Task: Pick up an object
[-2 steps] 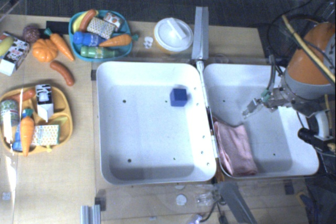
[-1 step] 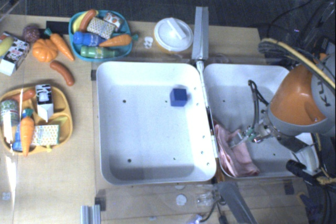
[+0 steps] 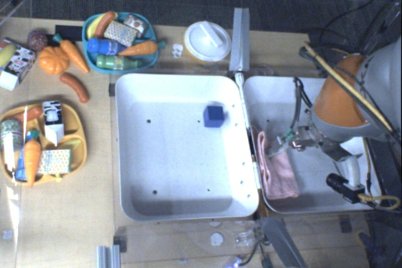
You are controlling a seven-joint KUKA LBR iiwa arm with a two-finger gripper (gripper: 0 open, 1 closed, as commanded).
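Observation:
A small blue cube [image 3: 214, 115] lies in the left white bin [image 3: 157, 198], towards its upper right. A pink cloth [image 3: 280, 174] lies crumpled along the left wall of the right white bin [image 3: 270, 94]. My gripper [image 3: 290, 139] hangs low in the right bin, just above and to the right of the cloth's upper end. The grey arm with its orange band [image 3: 339, 102] covers the bin's right half. Nothing is seen held in the gripper.
A metal divider [image 3: 239, 41] stands between the bins at the back. On the bench to the left are a blue bowl [image 3: 119, 42] and a yellow plate [image 3: 41, 142] of toy food, loose toy vegetables [image 3: 61, 61], and a white lid [image 3: 208, 41].

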